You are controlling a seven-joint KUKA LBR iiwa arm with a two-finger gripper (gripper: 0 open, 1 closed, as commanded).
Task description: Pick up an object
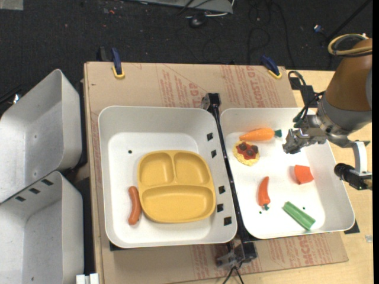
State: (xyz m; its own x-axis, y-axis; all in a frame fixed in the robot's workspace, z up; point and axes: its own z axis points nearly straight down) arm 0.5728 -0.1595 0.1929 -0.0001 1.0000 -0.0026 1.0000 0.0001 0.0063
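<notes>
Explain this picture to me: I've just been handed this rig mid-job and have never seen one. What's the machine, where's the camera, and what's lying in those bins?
One fixed camera looks down at a slant on a bench with two white bins. The grey arm with an orange band reaches in from the picture's right; its tool hangs over the right bin, near the carrot. Nothing is seen in its grasp. That bin also holds a small tart with berries, a red chili, an orange-red block and a green piece. The left bin holds a yellow divided plate and, beside it, a sausage.
</notes>
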